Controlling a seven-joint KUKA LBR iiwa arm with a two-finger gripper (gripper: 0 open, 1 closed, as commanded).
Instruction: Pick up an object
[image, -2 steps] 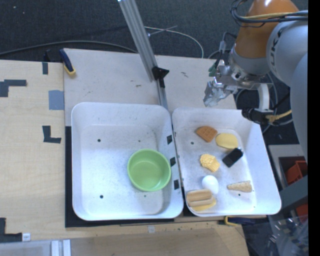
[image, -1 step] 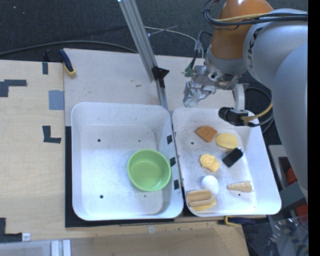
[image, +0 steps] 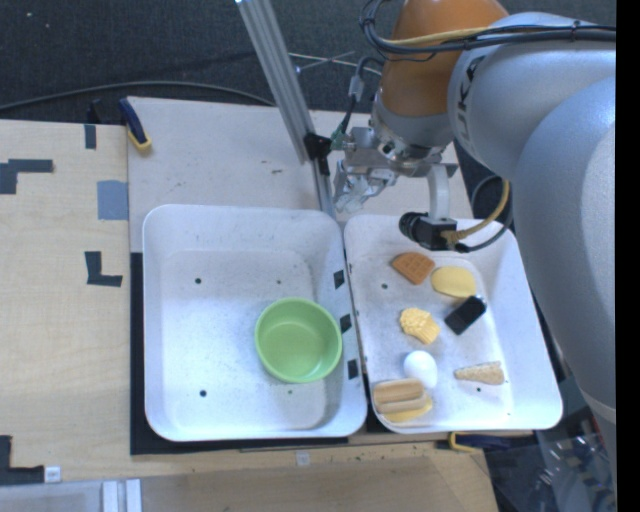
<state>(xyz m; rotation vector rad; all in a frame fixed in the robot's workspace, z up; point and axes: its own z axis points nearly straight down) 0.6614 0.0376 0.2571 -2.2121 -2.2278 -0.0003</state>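
Altogether, seven loose things lie in two shallow white bins. One round green plastic bowl (image: 298, 340) sits in the left bin (image: 170, 300), toward its near right side. Six items sit in the right bin (image: 525, 300): one tan square cracker (image: 412, 267), one yellow oval piece (image: 454, 281), one black block (image: 465, 314), one yellow corn-like chunk (image: 419, 325), one white egg (image: 420, 367), one tan hot-dog bun (image: 402, 399), plus one pale wedge (image: 481, 374)—seven there, eight overall. The gripper (image: 352, 195) hangs over the bins' far shared edge; whether it is spread I cannot tell.

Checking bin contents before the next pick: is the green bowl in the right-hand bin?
No, the green bowl sits in the left bin.
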